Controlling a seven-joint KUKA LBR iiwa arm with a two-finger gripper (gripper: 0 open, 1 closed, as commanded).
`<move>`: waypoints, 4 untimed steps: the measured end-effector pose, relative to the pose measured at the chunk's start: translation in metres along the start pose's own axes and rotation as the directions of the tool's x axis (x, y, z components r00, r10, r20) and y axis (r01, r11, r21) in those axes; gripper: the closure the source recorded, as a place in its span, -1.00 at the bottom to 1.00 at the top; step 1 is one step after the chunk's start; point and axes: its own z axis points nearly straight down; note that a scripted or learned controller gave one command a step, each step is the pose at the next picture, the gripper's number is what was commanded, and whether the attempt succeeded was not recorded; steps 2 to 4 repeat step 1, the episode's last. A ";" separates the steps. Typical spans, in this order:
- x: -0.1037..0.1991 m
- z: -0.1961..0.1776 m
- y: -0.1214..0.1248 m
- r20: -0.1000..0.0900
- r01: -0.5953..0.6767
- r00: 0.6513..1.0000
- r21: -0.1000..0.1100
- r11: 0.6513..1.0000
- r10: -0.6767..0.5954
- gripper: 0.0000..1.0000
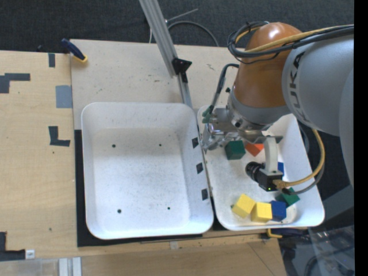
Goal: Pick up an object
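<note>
My gripper [217, 134] hangs low over the upper left part of the right bin [221, 203], close to its left wall. A dark green block [234, 150] sits right beside it, on its right, partly tucked under the wrist. Whether the block is in the grip is hidden by the arm. An orange piece [255, 149] shows just right of the green block. Near the bin's front lie two yellow blocks [244, 204] [263, 212], a blue block [278, 210] and a small green block [290, 198].
The left bin [138, 171] stands next to the right one, sharing a raised rim. A slanted metal rail [164, 36] runs down toward the bins' back edge. Cables and a black connector [260, 174] hang from the wrist over the right bin.
</note>
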 end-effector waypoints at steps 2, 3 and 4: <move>0.050 0.022 -0.004 0.001 -0.001 1.000 0.003 1.000 0.001 1.00; 0.050 0.022 -0.004 0.001 -0.001 1.000 0.003 1.000 0.001 1.00; 0.050 0.022 -0.004 0.001 -0.001 1.000 0.003 1.000 0.001 1.00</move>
